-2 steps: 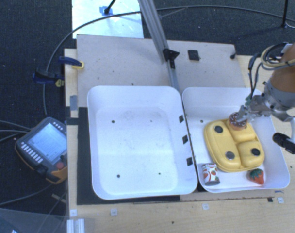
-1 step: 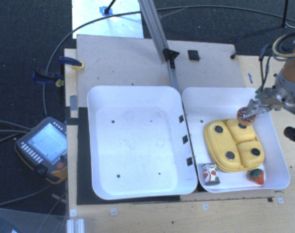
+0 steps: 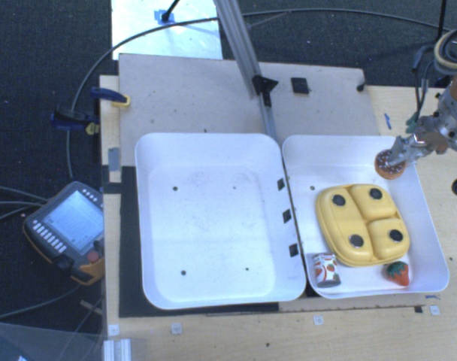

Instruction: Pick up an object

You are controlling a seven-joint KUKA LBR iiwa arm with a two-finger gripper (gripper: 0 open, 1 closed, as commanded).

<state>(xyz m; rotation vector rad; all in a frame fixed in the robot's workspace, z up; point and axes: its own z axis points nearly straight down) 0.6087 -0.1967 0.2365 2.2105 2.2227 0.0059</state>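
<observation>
My gripper (image 3: 401,153) reaches in from the right over the back right corner of the right bin (image 3: 304,164). Its tip sits right at a small round brown doughnut-like object (image 3: 388,167) near the bin's rim; I cannot tell whether that object is gripped or only touched. A large yellow four-lobed toy with black dots (image 3: 361,224) lies in the middle of the right bin. A small white can with red markings (image 3: 326,270) stands at the bin's front left. At the front right lies a red strawberry (image 3: 397,273).
The left bin (image 3: 210,216) lies beside the right one, joined by black clips along the shared rim. A grey pole (image 3: 240,40) slants up from the back of the bench. A teach pendant (image 3: 67,232) rests off the bench's left side.
</observation>
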